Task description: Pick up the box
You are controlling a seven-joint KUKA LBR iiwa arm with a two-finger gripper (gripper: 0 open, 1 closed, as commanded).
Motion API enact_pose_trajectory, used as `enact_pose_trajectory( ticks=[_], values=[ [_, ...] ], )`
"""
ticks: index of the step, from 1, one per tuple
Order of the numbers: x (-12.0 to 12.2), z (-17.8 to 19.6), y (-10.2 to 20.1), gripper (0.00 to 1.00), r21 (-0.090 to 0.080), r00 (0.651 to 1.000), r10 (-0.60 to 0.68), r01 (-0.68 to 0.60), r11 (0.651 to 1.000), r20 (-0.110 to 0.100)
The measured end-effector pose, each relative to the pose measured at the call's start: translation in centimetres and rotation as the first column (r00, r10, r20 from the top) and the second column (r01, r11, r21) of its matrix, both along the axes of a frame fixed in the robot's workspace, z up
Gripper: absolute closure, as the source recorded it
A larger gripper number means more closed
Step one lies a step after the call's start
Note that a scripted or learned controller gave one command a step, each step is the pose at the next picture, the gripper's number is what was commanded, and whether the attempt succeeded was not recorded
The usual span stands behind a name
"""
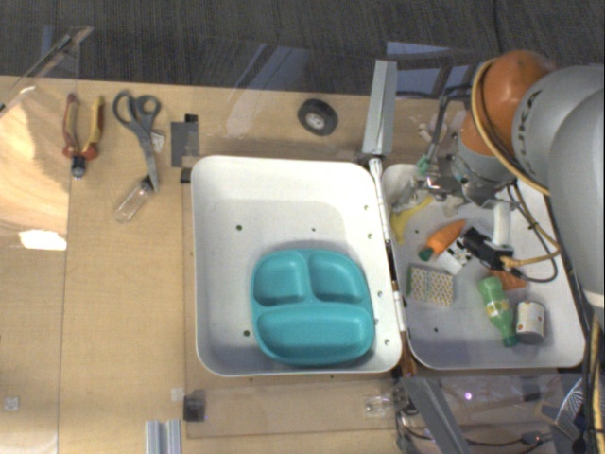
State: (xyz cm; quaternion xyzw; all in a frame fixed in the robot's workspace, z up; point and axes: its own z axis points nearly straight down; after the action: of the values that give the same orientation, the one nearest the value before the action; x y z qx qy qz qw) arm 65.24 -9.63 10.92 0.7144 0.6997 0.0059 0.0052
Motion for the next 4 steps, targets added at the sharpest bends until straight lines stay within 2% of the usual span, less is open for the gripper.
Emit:
enact_pose_trajectory(
  ticks=[1,2,3,4],
  values=[
    [-6.9,9.4,3.3,0.00,-0.003,0.942,0.334,-0.334,0.942,-0.008],
    [-11.0,2.6,0.5,0.00,-0.003,0.944,0.329,-0.329,0.944,-0.011],
    [-12.4,-1.2,0.2,0.00,-0.013,0.974,0.228,-0.227,0.974,0.019],
    [-12.1,0.1,0.3,1.00,-0.015,0.973,0.231,-0.230,0.973,0.028]
  ],
)
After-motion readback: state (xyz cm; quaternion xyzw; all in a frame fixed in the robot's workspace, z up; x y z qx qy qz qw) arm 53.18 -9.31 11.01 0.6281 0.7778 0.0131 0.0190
